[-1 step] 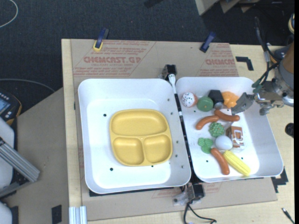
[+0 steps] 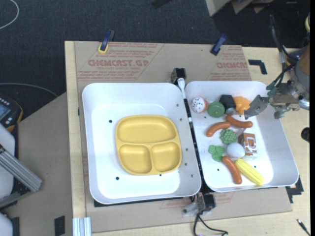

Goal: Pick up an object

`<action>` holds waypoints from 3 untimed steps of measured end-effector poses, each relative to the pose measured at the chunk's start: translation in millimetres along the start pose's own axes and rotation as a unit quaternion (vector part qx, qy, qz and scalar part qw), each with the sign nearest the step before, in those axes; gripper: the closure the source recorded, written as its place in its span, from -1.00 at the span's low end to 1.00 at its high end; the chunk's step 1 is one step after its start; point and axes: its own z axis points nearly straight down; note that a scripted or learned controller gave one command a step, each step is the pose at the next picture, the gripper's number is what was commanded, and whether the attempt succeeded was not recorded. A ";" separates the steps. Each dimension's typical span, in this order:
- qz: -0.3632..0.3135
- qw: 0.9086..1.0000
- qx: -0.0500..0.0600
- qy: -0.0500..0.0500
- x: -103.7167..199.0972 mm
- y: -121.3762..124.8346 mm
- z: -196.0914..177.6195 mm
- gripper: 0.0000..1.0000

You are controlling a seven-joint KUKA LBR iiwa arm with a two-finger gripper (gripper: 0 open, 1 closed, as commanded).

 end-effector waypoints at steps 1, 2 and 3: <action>0.000 1.000 0.003 0.001 9.3 4.2 56.7 -1.00; 0.000 1.000 0.004 0.001 13.4 -6.0 114.0 -1.00; 0.001 1.000 -0.002 -0.003 8.6 3.9 168.0 -1.00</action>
